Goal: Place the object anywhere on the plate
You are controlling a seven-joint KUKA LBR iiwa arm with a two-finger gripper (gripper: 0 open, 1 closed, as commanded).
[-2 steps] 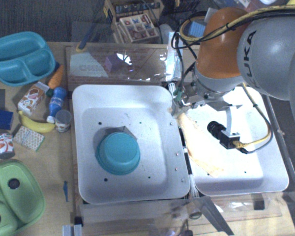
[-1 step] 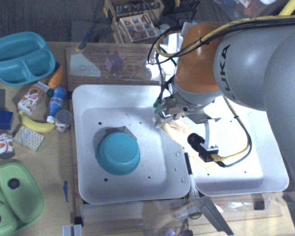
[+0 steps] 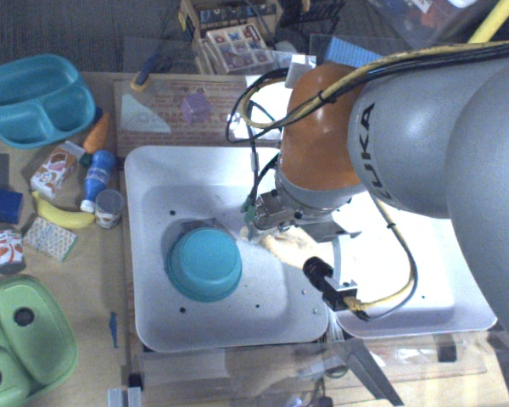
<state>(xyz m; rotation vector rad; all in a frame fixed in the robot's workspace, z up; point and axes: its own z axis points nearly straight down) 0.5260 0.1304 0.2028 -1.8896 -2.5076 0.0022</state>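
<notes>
Two white bins side by side; left bin (image 3: pixel 153 185) holds a blue plate (image 3: pixel 205 264) at its centre. Pale yellowish object (image 3: pixel 287 244) lies at 3 o'clock of the plate, near it, off it. Gripper (image 3: pixel 256 220) sits over the object's upper left; its state can't be told

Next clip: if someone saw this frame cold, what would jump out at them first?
The big grey arm with its orange band fills the right side, reaching down into the left bin. Next comes the blue bowl, upside down in that bin, with a pale object lying beside it under the wrist. Left of the bins, clutter: a banana, a teal tray and a green tray.
</notes>
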